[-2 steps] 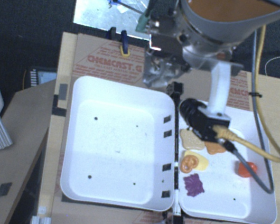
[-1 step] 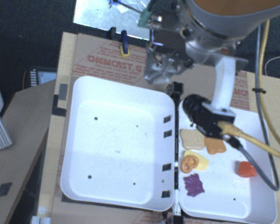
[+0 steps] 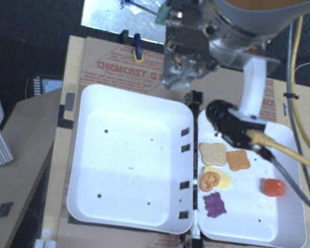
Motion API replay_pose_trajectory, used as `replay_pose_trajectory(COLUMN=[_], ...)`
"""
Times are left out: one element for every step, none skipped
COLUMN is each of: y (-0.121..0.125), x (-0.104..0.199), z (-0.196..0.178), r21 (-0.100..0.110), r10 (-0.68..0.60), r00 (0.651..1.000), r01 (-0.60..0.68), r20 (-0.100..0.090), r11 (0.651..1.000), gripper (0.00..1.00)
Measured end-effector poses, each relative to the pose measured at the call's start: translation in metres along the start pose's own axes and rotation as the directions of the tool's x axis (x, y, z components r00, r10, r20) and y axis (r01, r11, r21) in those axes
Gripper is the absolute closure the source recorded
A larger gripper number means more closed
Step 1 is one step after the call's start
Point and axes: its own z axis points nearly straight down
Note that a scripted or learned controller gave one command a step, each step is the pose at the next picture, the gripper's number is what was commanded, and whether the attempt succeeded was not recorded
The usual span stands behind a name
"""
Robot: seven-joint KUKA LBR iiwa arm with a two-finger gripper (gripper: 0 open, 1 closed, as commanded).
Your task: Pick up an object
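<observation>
Currently the gripper [image 3: 178, 74] hangs over the far edge of the bench, beyond the left bin [image 3: 90, 139]; finger state cannot be told. Candidate objects lie in the right bin [image 3: 291, 227]: toast slice [image 3: 214, 154], orange piece [image 3: 237, 160], red piece [image 3: 273, 187], purple piece [image 3: 214, 204]. All lie nearer and rightward of the gripper, toast slice closest.

Five small food pieces [image 3: 233, 159] in right bin [image 3: 287, 233]
</observation>
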Motion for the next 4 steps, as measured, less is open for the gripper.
replay_pose_trajectory(y=[0.000, 0.000, 0.000, 0.000], x=[0.000, 0.000, 0.000, 0.001], z=[0.000, -0.011, -0.011, -0.022], r21=[0.001, -0.002, 0.000, -0.003], r10=[-0.001, -0.004, -0.005, -0.008], r00=[1.000, 1.000, 1.000, 1.000], r01=[0.001, 0.004, 0.005, 0.008], r20=[0.000, -0.002, -0.001, -0.003], r11=[1.000, 1.000, 1.000, 1.000], gripper=[0.00, 1.00, 0.00, 1.00])
